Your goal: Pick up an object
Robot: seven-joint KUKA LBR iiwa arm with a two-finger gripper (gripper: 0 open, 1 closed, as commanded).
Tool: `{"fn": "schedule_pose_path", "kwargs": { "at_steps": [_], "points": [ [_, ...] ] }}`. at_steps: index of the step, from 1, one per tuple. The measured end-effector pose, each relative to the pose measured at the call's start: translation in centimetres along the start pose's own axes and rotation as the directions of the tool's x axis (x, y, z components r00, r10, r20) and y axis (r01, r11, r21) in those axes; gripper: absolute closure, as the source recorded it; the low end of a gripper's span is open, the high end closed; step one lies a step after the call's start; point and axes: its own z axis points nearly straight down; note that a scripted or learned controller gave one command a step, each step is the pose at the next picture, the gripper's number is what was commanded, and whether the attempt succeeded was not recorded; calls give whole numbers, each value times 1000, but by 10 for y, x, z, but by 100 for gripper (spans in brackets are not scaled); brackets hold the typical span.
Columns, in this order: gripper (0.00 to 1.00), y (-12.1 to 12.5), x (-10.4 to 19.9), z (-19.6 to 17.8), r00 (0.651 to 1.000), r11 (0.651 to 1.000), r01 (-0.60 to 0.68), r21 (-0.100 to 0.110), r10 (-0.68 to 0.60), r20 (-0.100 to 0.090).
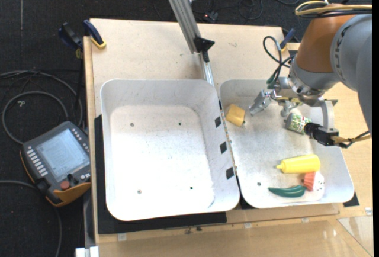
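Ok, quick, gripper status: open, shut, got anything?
Gripper: over the right white bin, beside the pale yellow block; cannot be told whether open or closed, and nothing visibly held.

Clearance, taken from the gripper [273, 102], over the back of the right bin [339, 161]:

- Left of the gripper: a yellow block [235, 115] on the floor beside the dividing wall, bare floor in between.
- Just right of the gripper: a green-and-white bottle [295, 122], lying tilted, close by the arm's black fitting [323, 133].
- Forward of the gripper: open bin floor, then a yellow bottle [299, 163], a red-and-white piece [314, 182] and a green pepper [288, 191] crowded along the near wall.
- Far left: the left bin [112, 131], floor bare throughout.
- Behind and left: a slanted metal rail [180, 4] ends at the bins' junction.
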Motion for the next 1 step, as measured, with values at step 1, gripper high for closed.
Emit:
{"fn": "schedule_pose_path", "kwargs": {
  "at_steps": [1],
  "points": [
    [0,0,1,53,1000,1000,0,-1,0,1]
  ]
}}
